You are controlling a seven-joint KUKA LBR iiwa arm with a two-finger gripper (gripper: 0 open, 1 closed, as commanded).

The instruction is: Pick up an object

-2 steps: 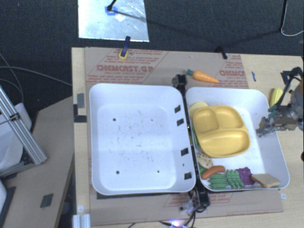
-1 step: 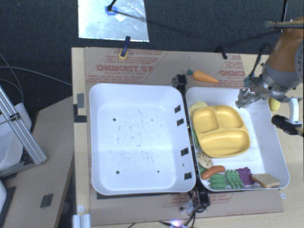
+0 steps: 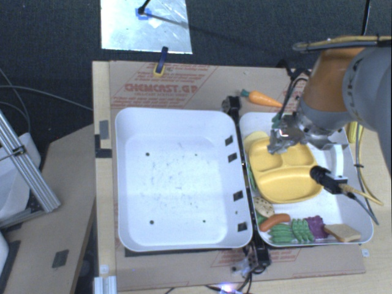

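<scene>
The gripper [image 3: 280, 135] hangs low over the right bin [image 3: 358, 225], at the upper left part of a yellow divided plate [image 3: 283, 171], presumably lined up to pick from that bin; whether it grips anything cannot be told from this slant. The plate is glossy, pale yellow, with raised ridges forming compartments, and it lies tilted across the bin's middle. Toy food crowds the bin's near edge: a sausage [image 3: 273, 220], green beans [image 3: 290, 231], purple grapes [image 3: 315, 226], a bread slice [image 3: 343, 232]. A toy carrot [image 3: 262, 98] rests outside, behind the bin. The left bin [image 3: 122, 164] sits alongside.
</scene>
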